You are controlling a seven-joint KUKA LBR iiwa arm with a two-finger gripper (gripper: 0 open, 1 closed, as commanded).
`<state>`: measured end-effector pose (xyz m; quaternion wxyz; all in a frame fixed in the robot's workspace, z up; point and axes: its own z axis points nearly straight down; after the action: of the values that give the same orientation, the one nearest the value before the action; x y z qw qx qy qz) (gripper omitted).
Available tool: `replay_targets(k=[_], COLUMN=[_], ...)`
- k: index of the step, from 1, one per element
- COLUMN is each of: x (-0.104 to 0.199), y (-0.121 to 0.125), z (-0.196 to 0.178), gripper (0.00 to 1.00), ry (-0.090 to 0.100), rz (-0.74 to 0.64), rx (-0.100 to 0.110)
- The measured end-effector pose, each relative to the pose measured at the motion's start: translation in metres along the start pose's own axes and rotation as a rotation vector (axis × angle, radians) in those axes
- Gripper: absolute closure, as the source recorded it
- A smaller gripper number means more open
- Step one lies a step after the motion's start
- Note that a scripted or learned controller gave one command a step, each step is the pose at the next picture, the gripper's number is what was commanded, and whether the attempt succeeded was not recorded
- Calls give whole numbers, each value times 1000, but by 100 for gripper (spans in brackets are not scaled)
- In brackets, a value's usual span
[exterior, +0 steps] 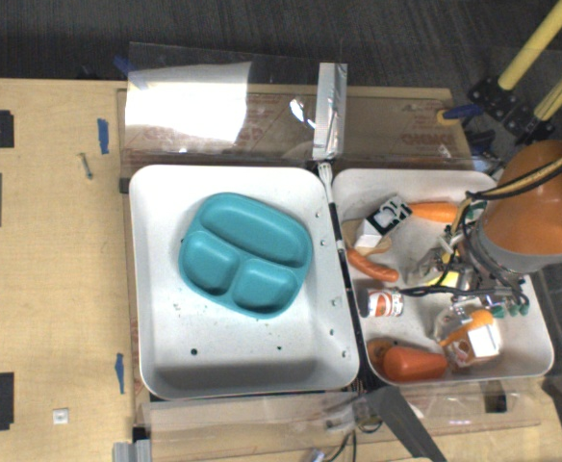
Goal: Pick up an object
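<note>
My gripper point(466, 292), its state impossible to tell, hangs over the right bin point(541, 349) on the wooden desk point(50, 258); dark carpet point(262, 8) lies beyond.

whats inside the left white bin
The left shallow white bin holds one teal plastic divided plate with three compartments, lying flat near its middle, plus a few dark specks on the floor. Whatever lies beneath the plate is covered.
</note>
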<state>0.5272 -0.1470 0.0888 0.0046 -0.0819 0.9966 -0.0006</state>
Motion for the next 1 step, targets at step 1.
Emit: replay_targets(k=[1], x=[-4], y=[0], z=[-13], gripper=[100], ry=[-13], rz=[0], rx=[5])
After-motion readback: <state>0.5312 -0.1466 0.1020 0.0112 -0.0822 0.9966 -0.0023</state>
